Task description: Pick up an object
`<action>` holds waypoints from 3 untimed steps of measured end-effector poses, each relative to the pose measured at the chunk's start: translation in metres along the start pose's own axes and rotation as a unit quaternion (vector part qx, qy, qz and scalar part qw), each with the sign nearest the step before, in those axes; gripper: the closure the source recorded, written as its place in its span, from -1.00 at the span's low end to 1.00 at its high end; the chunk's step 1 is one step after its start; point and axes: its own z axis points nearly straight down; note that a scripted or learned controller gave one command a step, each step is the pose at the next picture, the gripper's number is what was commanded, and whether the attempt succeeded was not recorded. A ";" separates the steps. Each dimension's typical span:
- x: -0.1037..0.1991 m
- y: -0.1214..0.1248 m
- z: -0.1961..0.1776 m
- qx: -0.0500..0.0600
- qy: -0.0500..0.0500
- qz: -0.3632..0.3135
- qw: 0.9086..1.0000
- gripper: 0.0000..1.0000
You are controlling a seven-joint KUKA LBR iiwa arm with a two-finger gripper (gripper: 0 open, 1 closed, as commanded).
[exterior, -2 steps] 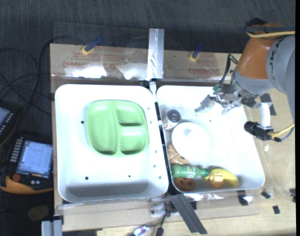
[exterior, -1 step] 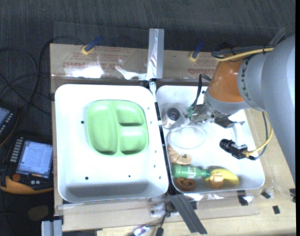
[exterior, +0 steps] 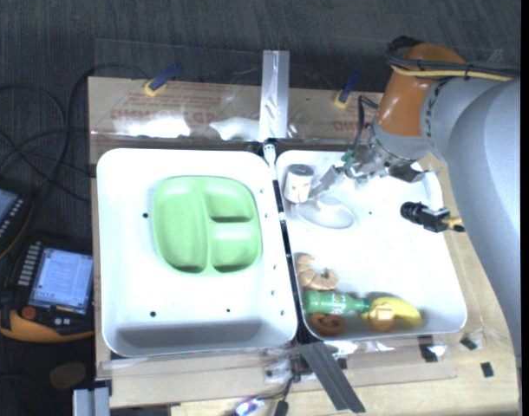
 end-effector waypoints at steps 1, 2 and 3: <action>0.009 -0.020 -0.002 -0.006 -0.002 -0.154 0.988 -1.00; 0.045 -0.049 -0.002 -0.005 -0.002 -0.167 0.986 -1.00; 0.059 -0.119 -0.003 -0.007 -0.002 -0.202 0.979 -1.00</action>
